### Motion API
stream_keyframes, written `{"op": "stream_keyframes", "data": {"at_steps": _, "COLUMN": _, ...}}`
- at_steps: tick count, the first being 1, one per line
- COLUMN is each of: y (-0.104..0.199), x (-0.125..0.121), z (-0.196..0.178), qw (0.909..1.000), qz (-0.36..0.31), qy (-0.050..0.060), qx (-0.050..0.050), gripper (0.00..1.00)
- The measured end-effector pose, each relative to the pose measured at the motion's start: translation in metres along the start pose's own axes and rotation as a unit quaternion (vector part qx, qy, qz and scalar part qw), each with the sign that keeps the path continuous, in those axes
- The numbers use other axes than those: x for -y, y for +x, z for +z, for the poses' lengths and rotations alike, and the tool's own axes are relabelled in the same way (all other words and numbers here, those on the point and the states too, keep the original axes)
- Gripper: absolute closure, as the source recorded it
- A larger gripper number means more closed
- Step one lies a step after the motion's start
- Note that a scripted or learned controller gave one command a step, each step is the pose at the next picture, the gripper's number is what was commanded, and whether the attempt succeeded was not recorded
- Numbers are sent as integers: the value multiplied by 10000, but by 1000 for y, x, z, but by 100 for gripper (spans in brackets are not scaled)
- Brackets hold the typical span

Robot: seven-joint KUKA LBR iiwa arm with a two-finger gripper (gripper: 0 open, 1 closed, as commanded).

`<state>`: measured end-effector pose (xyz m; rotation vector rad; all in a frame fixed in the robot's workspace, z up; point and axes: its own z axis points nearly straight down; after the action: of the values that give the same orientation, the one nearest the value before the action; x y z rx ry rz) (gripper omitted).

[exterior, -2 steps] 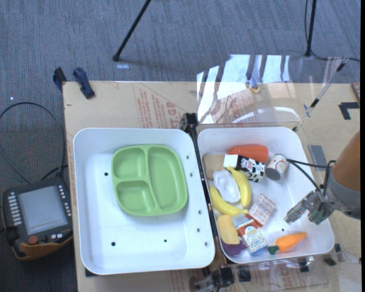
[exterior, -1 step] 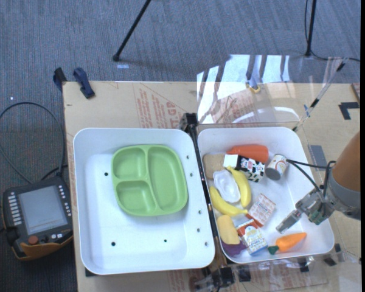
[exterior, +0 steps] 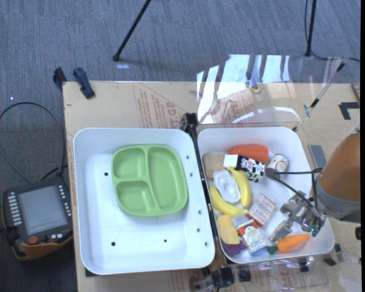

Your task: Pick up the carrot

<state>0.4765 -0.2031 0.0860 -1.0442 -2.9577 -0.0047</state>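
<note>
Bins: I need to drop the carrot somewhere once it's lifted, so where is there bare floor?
The left bin has bare floor all around the green plate, widest along its near edge. The right bin is crowded: banana, cartons and can fill it, with the hand beside the carrot.

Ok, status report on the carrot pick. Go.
Gripper low in right bin, near front corner. Carrot lies just below it at front wall, not between fingers. Snack packets crowd carrot's left end.
</note>
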Motion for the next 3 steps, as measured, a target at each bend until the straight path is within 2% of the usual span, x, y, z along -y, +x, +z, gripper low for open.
{"op": "stream_keyframes", "data": {"at_steps": 1, "y": 0, "x": 0, "z": -9, "qw": 10000, "qz": 47, "qy": -13, "qx": -7, "gripper": 100}}
{"op": "stream_keyframes", "data": {"at_steps": 3, "y": -6, "x": 8, "z": -35, "qw": 9987, "qz": 512, "qy": -7, "qx": 37, "gripper": 100}}
